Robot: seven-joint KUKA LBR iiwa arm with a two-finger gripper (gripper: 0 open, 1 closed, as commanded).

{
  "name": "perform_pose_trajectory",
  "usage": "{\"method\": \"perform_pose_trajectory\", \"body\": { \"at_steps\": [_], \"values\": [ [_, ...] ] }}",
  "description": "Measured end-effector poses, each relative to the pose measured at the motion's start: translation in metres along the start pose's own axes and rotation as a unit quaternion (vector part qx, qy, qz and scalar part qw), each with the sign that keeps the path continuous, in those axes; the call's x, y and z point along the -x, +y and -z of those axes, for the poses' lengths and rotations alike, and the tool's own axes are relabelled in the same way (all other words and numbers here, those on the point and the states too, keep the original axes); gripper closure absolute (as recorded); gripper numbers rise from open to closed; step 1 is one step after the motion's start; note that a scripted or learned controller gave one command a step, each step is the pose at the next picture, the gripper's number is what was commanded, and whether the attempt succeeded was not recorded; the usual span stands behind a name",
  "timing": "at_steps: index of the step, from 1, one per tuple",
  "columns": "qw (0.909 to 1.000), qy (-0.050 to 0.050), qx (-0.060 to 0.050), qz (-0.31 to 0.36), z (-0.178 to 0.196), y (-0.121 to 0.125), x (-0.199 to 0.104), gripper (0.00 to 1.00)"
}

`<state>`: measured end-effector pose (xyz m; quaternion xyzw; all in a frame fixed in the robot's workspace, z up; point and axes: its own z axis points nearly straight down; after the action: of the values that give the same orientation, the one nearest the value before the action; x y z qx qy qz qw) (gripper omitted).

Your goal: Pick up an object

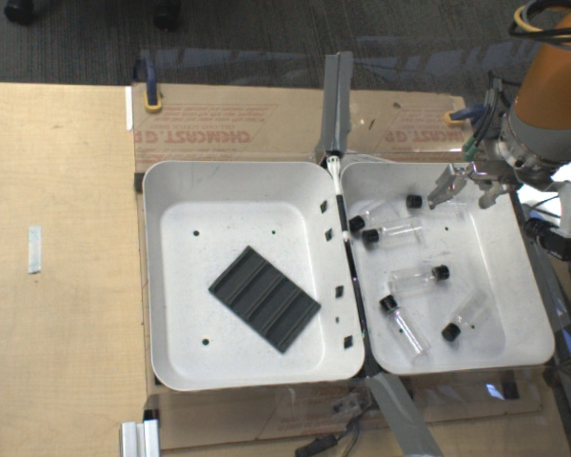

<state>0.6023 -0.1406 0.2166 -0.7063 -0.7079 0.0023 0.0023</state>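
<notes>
Starting at the near rim of the right bin (pixel 542 355), there's a scatter of clear vials with black caps; nearest lie one vial (pixel 403 320) with its long axis running from upper left to lower right, cap at the upper-left end, and beside it toward the right a fainter vial (pixel 462 320) tilted the other way, cap low; a step further in sits a short vial (pixel 421 279) lying roughly across the bin, cap to the right; further still, a vial (pixel 392 230) lies nearly level with its cap at the left end, another black cap (pixel 356 224) just beside it by the divider; and at the far side a lone black-capped piece (pixel 414 201) sits just left of the gripper (pixel 468 187); the fingers look spread apart, with nothing between them, hovering over the bin's far right corner; so every candidate lies to the left of and nearer than the fingers, the closest being that far cap, then the level vial; in the left bin (pixel 157 284) a dark ribbed slab (pixel 265 299) lies diagonally, well apart from the arm.
</notes>
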Motion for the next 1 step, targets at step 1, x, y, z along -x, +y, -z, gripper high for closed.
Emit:
{"method": "perform_pose_trajectory", "body": {
  "at_steps": [1],
  "values": [
    [0.9996, 0.001, 0.001, -0.027, -0.1281, -0.0407, 0.0387, 0.0]
  ]
}}
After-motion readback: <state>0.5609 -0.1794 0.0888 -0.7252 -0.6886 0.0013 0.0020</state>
